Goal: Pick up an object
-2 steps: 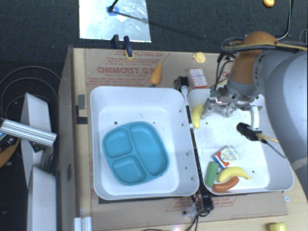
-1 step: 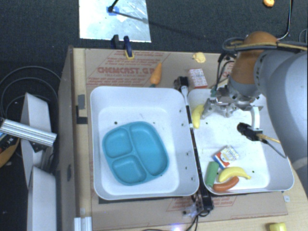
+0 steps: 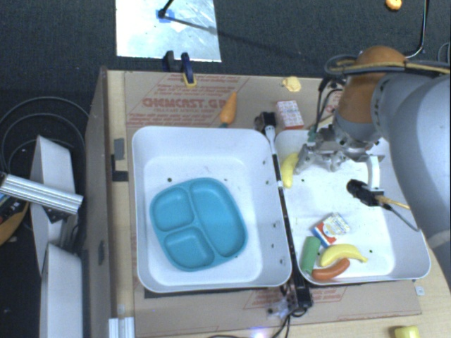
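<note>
My gripper (image 3: 320,160) hangs low over the back left part of the right bin (image 3: 409,259). Just to its left a small yellow fruit-shaped piece (image 3: 287,169) lies against the bin's left wall, close to the gripper but not held by it. Toward the front of this bin lie a small red, white and blue packet (image 3: 331,229), a green piece (image 3: 309,253), a yellow banana (image 3: 343,253) and an orange-red sausage (image 3: 330,272). The grey arm with its orange band (image 3: 363,94) comes in from the right.
The left bin (image 3: 162,153) holds a blue divided plate (image 3: 199,222). Behind the bins on the cardboard lie an orange carrot (image 3: 228,109), a small pink box (image 3: 289,113) and a yellow scrap (image 3: 291,84). A black divider rail (image 3: 279,189) separates the bins.
</note>
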`<state>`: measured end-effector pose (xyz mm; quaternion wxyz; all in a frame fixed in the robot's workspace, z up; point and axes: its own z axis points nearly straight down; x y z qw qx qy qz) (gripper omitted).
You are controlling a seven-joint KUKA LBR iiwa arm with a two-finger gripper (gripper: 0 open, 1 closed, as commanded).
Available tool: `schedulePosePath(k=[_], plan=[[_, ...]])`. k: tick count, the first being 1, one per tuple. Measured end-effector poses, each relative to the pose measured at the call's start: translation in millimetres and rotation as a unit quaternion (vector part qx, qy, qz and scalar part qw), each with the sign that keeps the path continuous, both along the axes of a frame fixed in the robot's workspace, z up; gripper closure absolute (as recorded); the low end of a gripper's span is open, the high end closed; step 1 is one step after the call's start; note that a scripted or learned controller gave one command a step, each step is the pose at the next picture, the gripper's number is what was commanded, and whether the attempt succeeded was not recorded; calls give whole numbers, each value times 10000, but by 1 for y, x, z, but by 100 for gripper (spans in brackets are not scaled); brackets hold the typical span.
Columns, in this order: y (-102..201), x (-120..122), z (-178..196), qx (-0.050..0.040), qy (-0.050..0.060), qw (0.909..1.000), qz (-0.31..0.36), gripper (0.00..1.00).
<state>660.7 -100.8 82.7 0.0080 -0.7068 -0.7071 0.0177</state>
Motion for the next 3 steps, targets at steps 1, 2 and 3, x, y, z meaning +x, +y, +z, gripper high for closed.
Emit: schedulePosePath(k=[1,2,3], plan=[[-2,0,0,18,3,10000,-3,0],[2,0,1,-20,-3,10000,-1,0],[3,0,1,-23,-4,10000,-4,0]])
